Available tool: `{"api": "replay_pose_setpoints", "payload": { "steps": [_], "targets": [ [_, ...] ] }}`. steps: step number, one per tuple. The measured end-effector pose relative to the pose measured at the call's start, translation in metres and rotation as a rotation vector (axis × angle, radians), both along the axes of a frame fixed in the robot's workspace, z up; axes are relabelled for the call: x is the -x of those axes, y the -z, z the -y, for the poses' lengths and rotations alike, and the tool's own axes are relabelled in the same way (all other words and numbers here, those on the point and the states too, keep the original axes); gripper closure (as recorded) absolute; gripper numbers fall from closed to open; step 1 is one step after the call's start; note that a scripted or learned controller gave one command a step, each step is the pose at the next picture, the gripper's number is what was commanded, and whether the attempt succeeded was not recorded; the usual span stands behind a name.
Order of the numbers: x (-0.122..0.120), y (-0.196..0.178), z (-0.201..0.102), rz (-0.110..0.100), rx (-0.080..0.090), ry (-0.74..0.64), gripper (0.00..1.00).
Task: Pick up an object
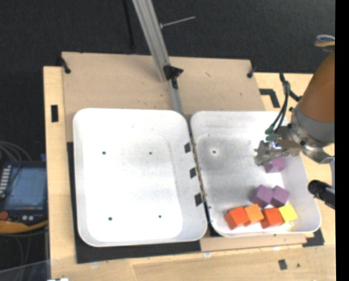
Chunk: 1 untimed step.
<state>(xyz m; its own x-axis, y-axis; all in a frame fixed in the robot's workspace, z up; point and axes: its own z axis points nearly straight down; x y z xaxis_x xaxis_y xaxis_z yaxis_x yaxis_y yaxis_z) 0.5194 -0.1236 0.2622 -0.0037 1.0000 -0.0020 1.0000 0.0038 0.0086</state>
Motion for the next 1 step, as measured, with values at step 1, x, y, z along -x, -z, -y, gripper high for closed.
{"api": "replay_pose_setpoints", "payload": {
  "steps": [1],
  "targets": [
    [-0.0114,0.0158,-0.0501,-0.01,-0.003,-0.003,1.0]
  ]
}}
